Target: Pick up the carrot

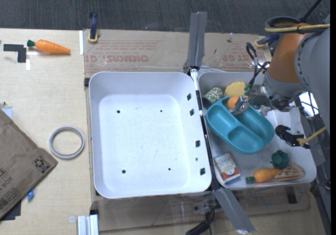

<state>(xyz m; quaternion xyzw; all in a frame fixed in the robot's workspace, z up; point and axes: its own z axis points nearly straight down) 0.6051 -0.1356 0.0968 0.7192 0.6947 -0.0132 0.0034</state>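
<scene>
We see the carrot (266,175) lying at about five o'clock in the right bin (310,168), well apart from the jaws (240,104), which hang at eleven o'clock over the blue dish (241,129); how far the jaws are parted we cannot tell. The carrot is smooth, tapered and orange with a green stub. The glossy two-part dish lies between them. Nearby sit a dark green lump (280,158), a small carton (226,167) and a yellow piece (235,88). Another carrot (48,46) rests on the bench (37,97) at ten o'clock.
</scene>
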